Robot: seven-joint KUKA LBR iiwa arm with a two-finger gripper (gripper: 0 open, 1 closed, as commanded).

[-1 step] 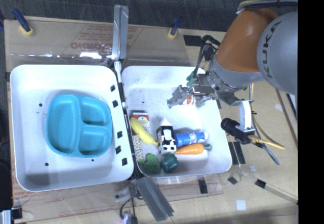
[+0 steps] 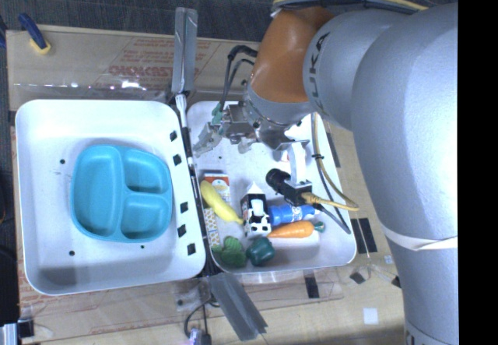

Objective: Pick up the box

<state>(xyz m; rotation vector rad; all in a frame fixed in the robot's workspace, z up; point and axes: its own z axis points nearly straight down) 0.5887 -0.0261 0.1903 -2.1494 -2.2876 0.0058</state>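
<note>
Hovering over the far end of the right bin (image 2: 340, 251), the gripper (image 2: 220, 130) sits near the divider between the two bins; we cannot tell from this view how it is set, and nothing is seen held by it. Landmark for this entry: the banana (image 2: 219, 202). We take the box (image 2: 217, 182) to be the small orange-and-white carton touching the banana's far end, just beyond it toward the gripper. On the banana's other side, toward the arm, stands a black-and-white cow toy (image 2: 256, 215); beyond that a carrot (image 2: 292, 230). Green vegetables (image 2: 243, 251) lie nearer the camera than the banana. Well left of the banana, a blue divided plate (image 2: 120, 192) rests in the left bin (image 2: 39, 258).

Judgement: approach step, grasp not yet made. Next move calls for descent onto the box, clearing the banana alongside it.
</note>
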